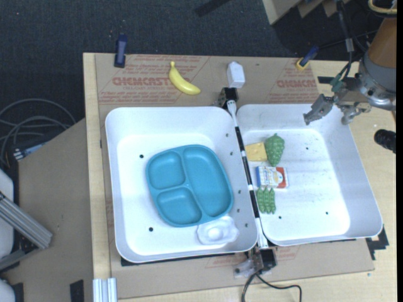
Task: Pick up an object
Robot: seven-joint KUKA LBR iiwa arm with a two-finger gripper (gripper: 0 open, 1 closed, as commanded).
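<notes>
Candidate objects, right bin (352,187): I count four, clustered against its 9 o'clock wall. A yellow block (255,151), with a green bumpy piece (274,147) touching it at 3 o'clock. Below them a small printed packet (272,177), white with red and blue. Below that a second green piece (266,200).

Left bin (126,168): a blue divided plate (187,184) with three compartments sits near centre. A white egg-shaped item (216,233) lies at its 5 o'clock, just beside the plate's rim.

Gripper (332,111): I see it over the right bin's 12 o'clock rim, fingers spread wide, nothing between them. The cluster lies at its 7 o'clock, well apart.

Bench: cardboard sheet (151,80) with red print under both bins. A yellow banana (182,80) rests on it at 12 o'clock of the left bin. A white tag (236,74) sits between the bins' top corners.

Room: dark carpet (94,17); cables (31,131) at 9 o'clock.
</notes>
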